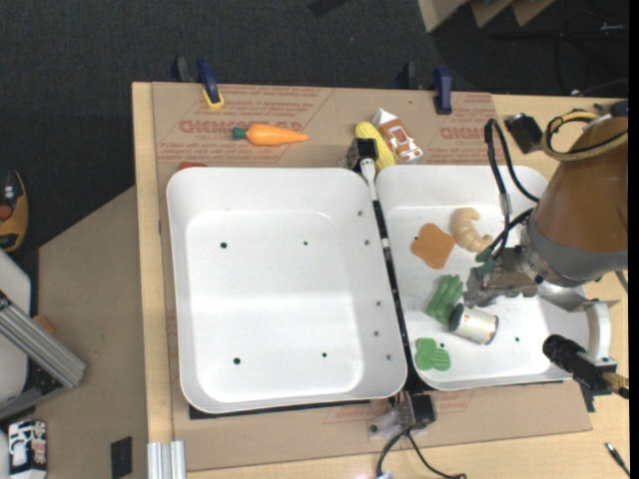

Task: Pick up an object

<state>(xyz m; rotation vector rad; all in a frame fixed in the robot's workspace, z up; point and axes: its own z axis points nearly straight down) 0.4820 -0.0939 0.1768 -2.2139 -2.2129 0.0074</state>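
- Objects for picking lie in the right bin (519,369), the one the arm (587,203) reaches over; nearest the camera is a small green piece (432,355) by the bin's front wall.
- Just behind it, a white cylinder with a dark end (473,325) lies on its side, touching or almost touching a darker green item (444,297) on its left.
- End effector (489,279) sits low over the bin, just above and right of the cylinder and the darker green item; whether it is open or closed cannot be told, and nothing is visibly gripped.
- Farther back, an orange flat piece (432,245) lies near the bin's middle, with a pale tan curved item (468,227) just beside it on the right.
- Left bin (200,267) stands side by side with the right one, their inner walls touching along the middle.
- Beyond the bins, on the cardboard-covered worktop (160,148), a yellow item and a small orange-and-white carton (399,140) lie together near the bins' shared back corner.
- A toy carrot (272,135) lies farther left behind the left bin.
- Two blue clamps (442,90) hold the cardboard at the far edge.
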